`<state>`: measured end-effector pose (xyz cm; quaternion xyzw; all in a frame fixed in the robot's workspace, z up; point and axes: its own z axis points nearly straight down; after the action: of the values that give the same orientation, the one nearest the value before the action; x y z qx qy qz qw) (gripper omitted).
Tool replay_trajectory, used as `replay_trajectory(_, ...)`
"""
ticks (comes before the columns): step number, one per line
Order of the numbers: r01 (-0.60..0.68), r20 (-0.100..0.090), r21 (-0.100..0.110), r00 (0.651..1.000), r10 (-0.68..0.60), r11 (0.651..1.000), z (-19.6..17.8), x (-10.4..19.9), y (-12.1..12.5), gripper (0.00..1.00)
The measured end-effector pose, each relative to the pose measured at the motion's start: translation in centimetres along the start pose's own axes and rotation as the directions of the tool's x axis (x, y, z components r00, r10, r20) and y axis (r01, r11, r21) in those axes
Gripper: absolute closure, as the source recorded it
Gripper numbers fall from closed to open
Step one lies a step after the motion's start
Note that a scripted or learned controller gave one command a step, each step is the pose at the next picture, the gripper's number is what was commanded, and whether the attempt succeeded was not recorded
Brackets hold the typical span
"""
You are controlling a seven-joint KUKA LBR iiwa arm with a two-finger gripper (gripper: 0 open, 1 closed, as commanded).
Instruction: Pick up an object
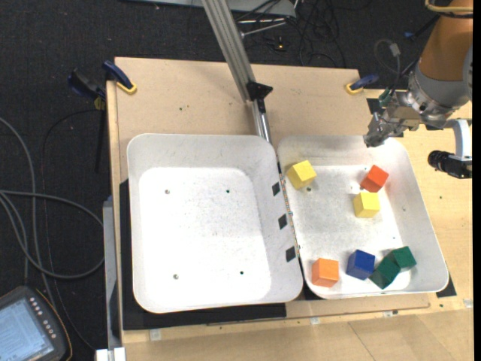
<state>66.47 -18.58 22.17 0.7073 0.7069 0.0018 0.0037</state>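
Tool: your tool [378, 135] hangs over the far right corner of the right bin [421, 201]. It looks dark and small from up here, and you cannot tell how it is set. Nothing shows in it.
Arm: the grey arm with the orange band [445, 47] comes in from the right and bends down toward that corner.
Nearest block: the red-orange block [374, 177] sits just below the tool in the picture, near the bin's right wall. It may be the easiest one to go for (that is only a guess).
Other blocks: a yellow block [302, 174] lies near the bin's left wall, and a second yellow block [367, 204] rests just under the red-orange one. Along the near edge sit an orange block [325, 271], a blue block [361, 264] and two green blocks [394, 265] pressed close together.
Why it matters: the blocks at the far end have space around them, so you have room to come down. The green ones touch, so they look harder to grab.
Left bin: the left bin [143, 201] is white with little dark specks.
Worktop: the worktop [188, 96] is pale brown wood, with clamps at its far corners.
Room: the floor [52, 21] is dark, with cables lying on it.
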Motion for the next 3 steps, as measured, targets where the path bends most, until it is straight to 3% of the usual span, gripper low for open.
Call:
replay_trajectory(1,0.003,0.0,-0.001,1.0,-0.003,1.0,-5.1,0.0,0.2,1.0)
replay_trajectory(3,0.008,-0.004,0.01,1.0,-0.008,1.0,-4.4,9.5,-3.0,1.0)
